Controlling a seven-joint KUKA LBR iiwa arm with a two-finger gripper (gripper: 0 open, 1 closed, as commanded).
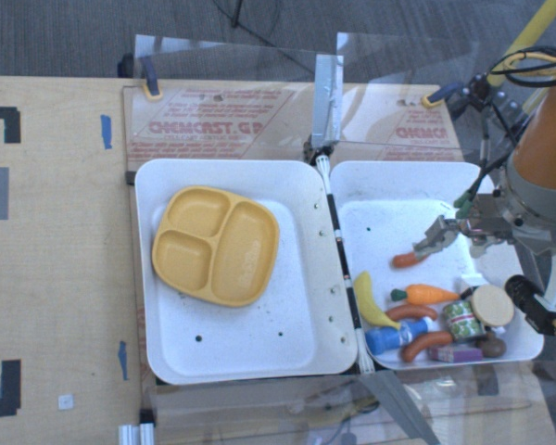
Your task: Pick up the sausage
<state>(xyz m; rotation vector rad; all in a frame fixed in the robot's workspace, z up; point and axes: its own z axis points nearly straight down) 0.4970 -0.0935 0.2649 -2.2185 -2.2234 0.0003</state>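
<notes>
Claw [437, 236] hovering over right bin [389, 193], fingers seemingly apart, empty. Sausage [407, 260] just beside; risk: nudged away, missed.

Orange-banded grey arm [545, 146], black cables, grey metal claw [439, 236]

Red block lettering runs across the clear plastic sheet [218, 123] lying flat behind the left white bin; it looks like "CHEMCAST GP", though the glare blurs the last letters. A second clear sheet [400, 123] behind the right bin carries the start of the same red word, cut off at its right end. The small green-labelled can [462, 321] among the toy foods has printing too small to read.
</notes>
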